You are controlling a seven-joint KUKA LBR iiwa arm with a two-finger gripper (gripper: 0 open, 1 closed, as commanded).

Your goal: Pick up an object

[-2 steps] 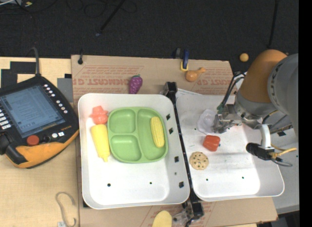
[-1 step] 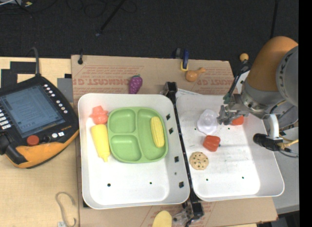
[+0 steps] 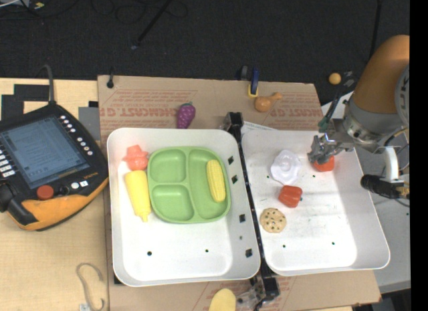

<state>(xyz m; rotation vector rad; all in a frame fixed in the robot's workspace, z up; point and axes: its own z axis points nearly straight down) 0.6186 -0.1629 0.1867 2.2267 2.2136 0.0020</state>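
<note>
**Right bin, pincer over orange-red item**

Right bin (image 3: 361, 249): cookie (image 3: 273, 220) at near left; red pepper (image 3: 290, 196) beyond it; white crumpled item (image 3: 286, 165) farther. Pincer (image 3: 323, 150) at far right, directly over orange-red item (image 3: 324, 164); grip state cannot be told. Left bin (image 3: 174, 256): green tray (image 3: 180, 199) carrying corn (image 3: 215, 179).

Illumination: even, moderately bright overhead light.
Bins: the two shallow white plastic bins (image 3: 180, 263) read pale, without blown-out glare.
Shadows: soft and short beneath objects.
Background: the black cloth backdrop (image 3: 200, 22) is dim.
Sharpness: slightly soft overall, grainy.
</note>
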